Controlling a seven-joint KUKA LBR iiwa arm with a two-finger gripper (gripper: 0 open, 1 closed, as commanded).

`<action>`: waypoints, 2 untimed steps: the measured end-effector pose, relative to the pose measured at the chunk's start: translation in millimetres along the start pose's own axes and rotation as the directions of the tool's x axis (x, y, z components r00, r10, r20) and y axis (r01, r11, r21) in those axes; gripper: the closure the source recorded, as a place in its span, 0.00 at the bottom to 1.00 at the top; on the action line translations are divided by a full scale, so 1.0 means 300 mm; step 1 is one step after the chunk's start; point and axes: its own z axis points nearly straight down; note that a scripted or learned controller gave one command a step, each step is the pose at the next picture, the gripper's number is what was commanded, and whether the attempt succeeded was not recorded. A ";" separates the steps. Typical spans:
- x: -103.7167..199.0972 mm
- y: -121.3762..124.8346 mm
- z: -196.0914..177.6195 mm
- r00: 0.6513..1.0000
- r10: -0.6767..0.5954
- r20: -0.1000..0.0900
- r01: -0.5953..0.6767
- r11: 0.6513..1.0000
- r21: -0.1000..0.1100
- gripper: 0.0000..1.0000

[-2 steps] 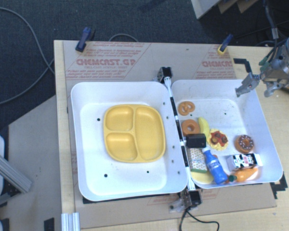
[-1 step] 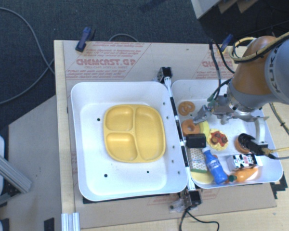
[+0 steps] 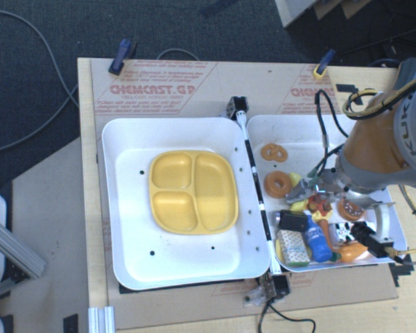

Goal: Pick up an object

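Reaching in from the right, the arm (image 3: 378, 141) is positioned over the right bin (image 3: 295, 125), its wrist low above a crowded heap of small items. The jaws (image 3: 317, 194) are buried among those items, and whether they are spread or closed, or have hold of anything, cannot be told.

No single object is fixed by the task. Candidates in the right bin are noted: a pretzel (image 3: 274, 152) near the top, a doughnut (image 3: 278, 184) just below it, a blue bottle (image 3: 317, 240), and a speckled block (image 3: 292, 247) at the lower edge. The left bin (image 3: 125, 186) carries a yellow divided plate (image 3: 193, 191).

It is judged that the grasp is best aimed at an item standing apart, such as the doughnut, since the heap by the wrist is tightly packed. A straight vertical descent is advised, the piece being centred before closure, so that neighbours are not pinched or dragged.
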 end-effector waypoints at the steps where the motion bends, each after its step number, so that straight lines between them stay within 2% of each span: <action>1: 0.069 0.097 0.002 1.000 0.000 0.001 0.000 1.000 0.002 0.00; 2: 0.066 0.102 -0.035 1.000 0.002 0.004 -0.002 1.000 -0.003 1.00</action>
